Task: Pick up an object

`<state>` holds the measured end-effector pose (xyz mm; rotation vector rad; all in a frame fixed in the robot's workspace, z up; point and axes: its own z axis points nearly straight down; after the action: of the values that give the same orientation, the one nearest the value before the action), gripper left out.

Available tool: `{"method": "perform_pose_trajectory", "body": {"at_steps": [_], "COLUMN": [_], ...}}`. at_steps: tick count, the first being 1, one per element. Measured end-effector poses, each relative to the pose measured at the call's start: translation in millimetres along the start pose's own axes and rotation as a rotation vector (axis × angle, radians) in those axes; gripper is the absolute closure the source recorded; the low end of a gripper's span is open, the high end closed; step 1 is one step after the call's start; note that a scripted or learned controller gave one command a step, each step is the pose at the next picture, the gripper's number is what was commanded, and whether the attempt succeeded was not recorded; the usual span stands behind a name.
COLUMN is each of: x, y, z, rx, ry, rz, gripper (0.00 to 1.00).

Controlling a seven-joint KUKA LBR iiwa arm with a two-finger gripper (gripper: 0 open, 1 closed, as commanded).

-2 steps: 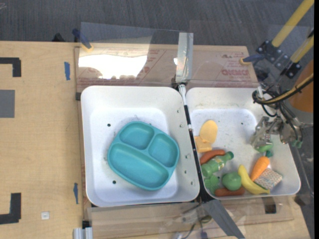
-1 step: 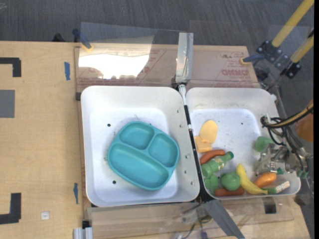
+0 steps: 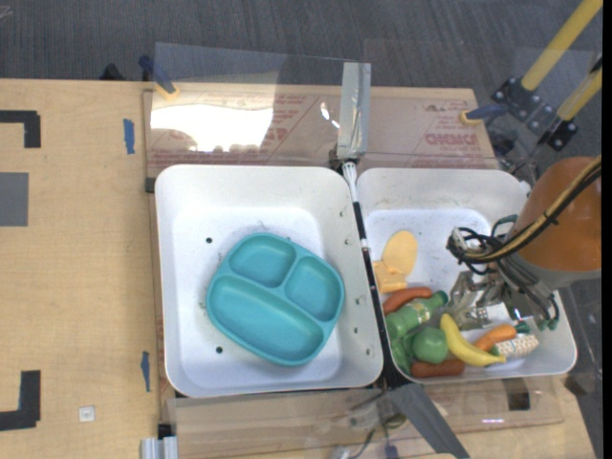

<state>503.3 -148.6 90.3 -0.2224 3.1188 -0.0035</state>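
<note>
The right bin (image 3: 430,194) holds a heap of toy food along its near side. A yellow banana (image 3: 467,344) lies there beside a green round fruit (image 3: 430,346) and a leafy green vegetable (image 3: 409,319). A red pepper (image 3: 409,297), an orange carrot (image 3: 498,334), a pale corn cob (image 3: 517,348) and a red sausage (image 3: 436,369) are in the same heap. A yellow-orange piece (image 3: 400,252) lies further back. My gripper (image 3: 475,301) is low in this bin, just above the banana and carrot, with cables looped over its metal body.
The left bin (image 3: 182,256) carries a teal divided plate (image 3: 275,297). A metal divider (image 3: 352,122) stands behind the bins' shared rim. The arm's orange band (image 3: 569,218) hangs over the right bin's far right corner. Yellow poles (image 3: 564,36) rise at the top right.
</note>
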Motion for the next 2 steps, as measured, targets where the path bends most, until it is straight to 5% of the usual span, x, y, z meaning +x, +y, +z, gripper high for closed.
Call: {"method": "perform_pose_trajectory", "body": {"at_steps": [1,2], "x": [-10,-48], "y": [60,27], "z": [-100,0], "rx": [-0.001,0.001], "ry": [-0.001,0.000], "rz": [0.041,-0.173], "gripper": [1.00,1.00]}}
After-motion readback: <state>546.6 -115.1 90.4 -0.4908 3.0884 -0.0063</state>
